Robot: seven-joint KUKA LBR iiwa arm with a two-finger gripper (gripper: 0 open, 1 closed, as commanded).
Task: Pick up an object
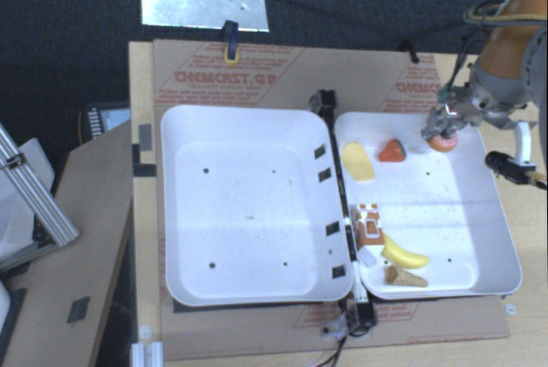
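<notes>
My gripper [441, 128] hangs over the back right corner of the right bin [479, 211]. A small round orange-pink object [443, 143] sits directly under its tip, touching or nearly touching it. Whether that object is gripped is not visible. A red strawberry-like piece [392, 151] and a pale yellow oblong piece [358, 162] lie to the gripper's left, near the bin's back. At the bin's front left lie an orange-and-white box [368, 225], a yellow banana [403, 255] and a brown piece [404, 276].
The left bin [171, 186] stands beside the right one, with a black divider strip [334, 177] between them. Both rest on a cardboard sheet [257, 74]. A yellow clamp [230, 44] stands at the back.
</notes>
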